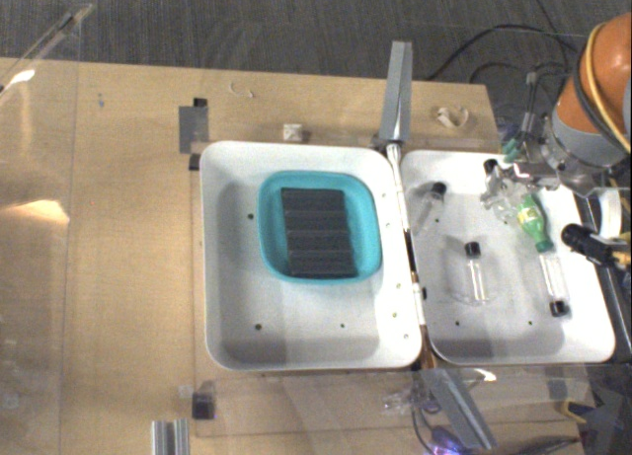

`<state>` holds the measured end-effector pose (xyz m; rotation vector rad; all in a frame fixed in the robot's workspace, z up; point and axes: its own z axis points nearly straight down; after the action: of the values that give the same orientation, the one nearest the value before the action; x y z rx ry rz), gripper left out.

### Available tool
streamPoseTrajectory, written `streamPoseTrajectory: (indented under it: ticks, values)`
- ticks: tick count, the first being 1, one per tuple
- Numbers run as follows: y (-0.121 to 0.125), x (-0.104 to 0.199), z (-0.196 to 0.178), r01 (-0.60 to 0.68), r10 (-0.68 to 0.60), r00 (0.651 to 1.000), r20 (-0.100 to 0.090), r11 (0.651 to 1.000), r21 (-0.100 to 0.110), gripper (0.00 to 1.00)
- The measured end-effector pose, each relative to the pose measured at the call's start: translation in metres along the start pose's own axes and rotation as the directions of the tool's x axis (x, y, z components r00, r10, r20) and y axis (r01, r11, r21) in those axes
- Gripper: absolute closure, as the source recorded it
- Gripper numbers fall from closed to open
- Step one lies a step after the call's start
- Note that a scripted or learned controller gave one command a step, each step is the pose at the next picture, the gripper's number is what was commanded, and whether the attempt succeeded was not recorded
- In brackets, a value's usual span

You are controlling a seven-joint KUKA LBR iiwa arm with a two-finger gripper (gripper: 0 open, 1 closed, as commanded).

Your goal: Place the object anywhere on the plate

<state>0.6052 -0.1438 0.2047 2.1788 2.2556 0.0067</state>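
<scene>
Green bottle (533,223) lies in right bin (592,344), far right side, directly under end effector (515,179), apparently grasp target; grip state unclear, cannot tell. Teal plate (370,231) waits in left bin (227,325) as drop spot; clear vials (475,272) nearby

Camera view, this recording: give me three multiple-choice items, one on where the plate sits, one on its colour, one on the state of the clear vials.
1. Where is the plate?
A. in the left bin
B. in the right bin
C. on the bare bench

2. What colour is the plate's rim?
A. red
B. turquoise
C. yellow

3. How are the clear vials in the right bin placed?
A. lying in the bin
B. stacked on the plate
C. standing on the bench outside the bins

Answers:
1 A: the plate rests inside the left bin.
2 B: its rim is turquoise around a dark ridged centre.
3 A: a black-capped vial lies on the right bin's floor, like the others.
</scene>
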Motion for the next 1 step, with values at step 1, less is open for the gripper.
streamPoseTrajectory:
  ticks: [1]
  values:
    - [-0.0317,0.0561,0.0357,0.093,-0.093,0.996,-0.001,0.996,0.002,1.00]
